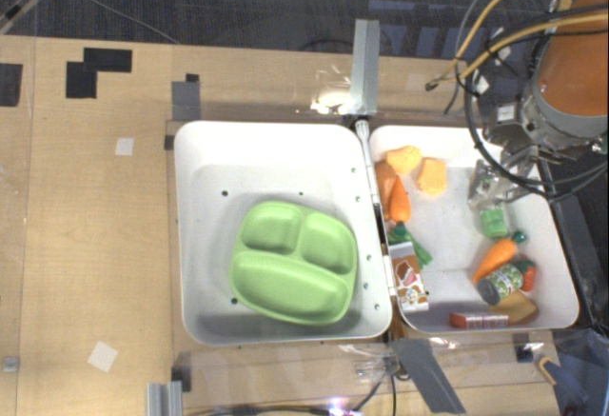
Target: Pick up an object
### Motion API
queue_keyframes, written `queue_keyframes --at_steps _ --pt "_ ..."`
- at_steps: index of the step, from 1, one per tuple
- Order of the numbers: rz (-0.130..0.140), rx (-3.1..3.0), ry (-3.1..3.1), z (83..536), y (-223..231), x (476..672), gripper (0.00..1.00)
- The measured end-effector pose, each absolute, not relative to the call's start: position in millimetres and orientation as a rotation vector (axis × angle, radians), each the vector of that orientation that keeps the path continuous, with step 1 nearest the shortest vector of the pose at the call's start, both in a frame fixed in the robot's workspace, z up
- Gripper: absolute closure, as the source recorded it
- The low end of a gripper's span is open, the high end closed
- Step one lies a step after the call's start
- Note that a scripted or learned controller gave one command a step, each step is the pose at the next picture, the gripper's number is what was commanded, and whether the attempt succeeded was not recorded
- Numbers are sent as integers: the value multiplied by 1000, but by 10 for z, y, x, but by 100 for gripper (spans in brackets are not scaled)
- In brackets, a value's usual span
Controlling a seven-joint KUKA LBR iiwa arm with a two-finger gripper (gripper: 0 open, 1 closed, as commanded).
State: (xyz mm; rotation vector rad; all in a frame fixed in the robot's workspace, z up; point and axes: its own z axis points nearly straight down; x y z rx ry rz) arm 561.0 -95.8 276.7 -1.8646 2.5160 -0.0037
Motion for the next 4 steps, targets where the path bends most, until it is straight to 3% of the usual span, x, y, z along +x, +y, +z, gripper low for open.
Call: queue_keyframes --at_steps 1,2,3,4 --pt "-6 -2079 2344 2909 -1440 6416 100" --pt "-11 -2113 2314 3046 -2010 6613 100" --pt "-6 -2394 2023 2850 -2040 6703 100" --pt "2 -2685 1620 1431 -1856 6597 100"
